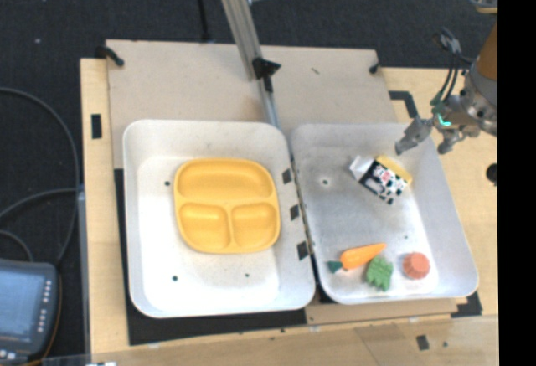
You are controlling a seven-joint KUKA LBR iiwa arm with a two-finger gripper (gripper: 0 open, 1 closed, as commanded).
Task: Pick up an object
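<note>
The bench [352, 71] is a flat, pale board of matte wood colour with a slim ribbed metal post [239, 8] rising from its back edge. On it sit two shallow white bins with rounded corners, side by side and touching. The left bin [151, 272] has a smooth, faintly speckled floor and holds a glossy yellow plastic tray [226, 203], a rounded square split into one long compartment and two smaller ones. The right bin [335, 146] looks greyer and scuffed. Near its middle lies a small box [381, 177], printed black, white and yellow, tilted on a corner. Along its front edge lie a tapered orange carrot [363, 255], a bumpy green leafy toy [379, 273] just beside it, and a small round reddish-orange lump [416, 265] to the right. The gripper [425, 140] hangs over the right bin's far right corner, its two grey fingers spread apart with nothing between them, close to the box but not touching.
</note>
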